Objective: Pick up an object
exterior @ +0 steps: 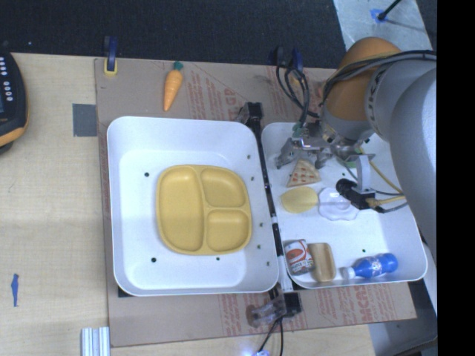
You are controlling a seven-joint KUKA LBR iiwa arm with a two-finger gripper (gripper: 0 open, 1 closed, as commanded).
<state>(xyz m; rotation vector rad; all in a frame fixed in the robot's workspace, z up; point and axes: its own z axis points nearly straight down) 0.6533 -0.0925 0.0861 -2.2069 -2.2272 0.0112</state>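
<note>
Two bins, one tray, one carrot

We see a wooden bench from above, with a brown cardboard sheet laid over it. A toy carrot lies on the cardboard near the far edge, beside a blue and yellow clamp at the sheet's corner. A square of grey tape sits on the wood just left of the cardboard. At the far left edge we see part of a dark handheld controller with an orange rim. Black clips sit at the far and near ends of the seam between the two bins. Dark flooring runs beyond the bench.
</note>
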